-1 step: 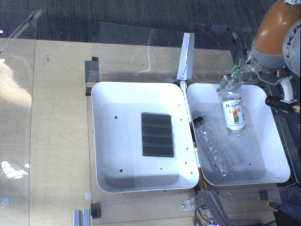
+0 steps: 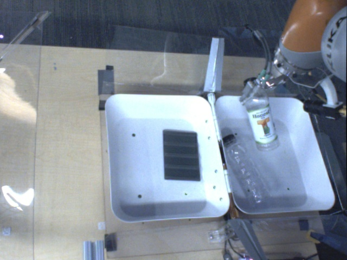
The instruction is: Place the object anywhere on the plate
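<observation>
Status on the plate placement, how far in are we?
Done: the bottle looks lifted, hanging from the gripper by its top, over the right bin. In hand: carrying it. Left: move it across to the dark plate in the left bin and release.

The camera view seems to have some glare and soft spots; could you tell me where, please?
In the camera view, bright glare washes out the bench's left side; the clear bottle lying in the right bin nearly melts into the white floor; the labelled bottle reads fairly sharply; a soft shadow darkens the left bin's near edge.
</observation>
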